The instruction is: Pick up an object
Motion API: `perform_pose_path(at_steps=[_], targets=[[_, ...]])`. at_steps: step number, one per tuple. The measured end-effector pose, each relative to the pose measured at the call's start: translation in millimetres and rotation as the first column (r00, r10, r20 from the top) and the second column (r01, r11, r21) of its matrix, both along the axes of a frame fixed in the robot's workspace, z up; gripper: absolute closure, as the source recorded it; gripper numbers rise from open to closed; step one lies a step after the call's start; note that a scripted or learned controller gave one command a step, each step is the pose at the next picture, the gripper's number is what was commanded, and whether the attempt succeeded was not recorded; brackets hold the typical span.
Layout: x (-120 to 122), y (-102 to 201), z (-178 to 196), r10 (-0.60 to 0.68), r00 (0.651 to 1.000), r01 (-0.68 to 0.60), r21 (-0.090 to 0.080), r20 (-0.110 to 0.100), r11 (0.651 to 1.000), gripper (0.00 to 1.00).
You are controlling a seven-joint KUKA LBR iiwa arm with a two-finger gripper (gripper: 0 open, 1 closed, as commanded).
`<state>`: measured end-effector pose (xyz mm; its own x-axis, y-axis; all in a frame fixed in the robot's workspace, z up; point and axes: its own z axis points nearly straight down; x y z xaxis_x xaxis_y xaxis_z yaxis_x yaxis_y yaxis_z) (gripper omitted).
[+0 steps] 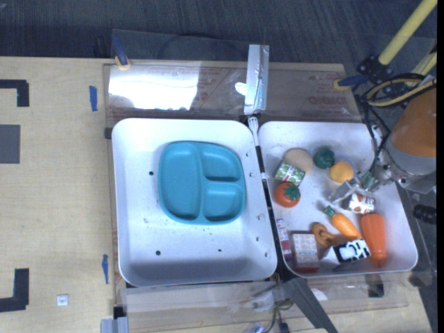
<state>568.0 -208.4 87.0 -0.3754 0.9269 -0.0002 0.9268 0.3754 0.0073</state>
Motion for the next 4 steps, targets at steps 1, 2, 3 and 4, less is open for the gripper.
perform_pose_path(at_steps=[1,2,3,4], targets=[[56,44,39,-0.030,1.000,0.030,-0.002,0.001,1.000,0.00],[34,40,0,-0.031,1.000,0.031,-0.003,-0.003,1.000,0.00],[68,26,55,0.222,0.975,-0.222,-0.008,0.002,0.975,0.00],[31,65,0,0.206,0.978,-0.206,-0.005,-0.002,0.978,0.00]])
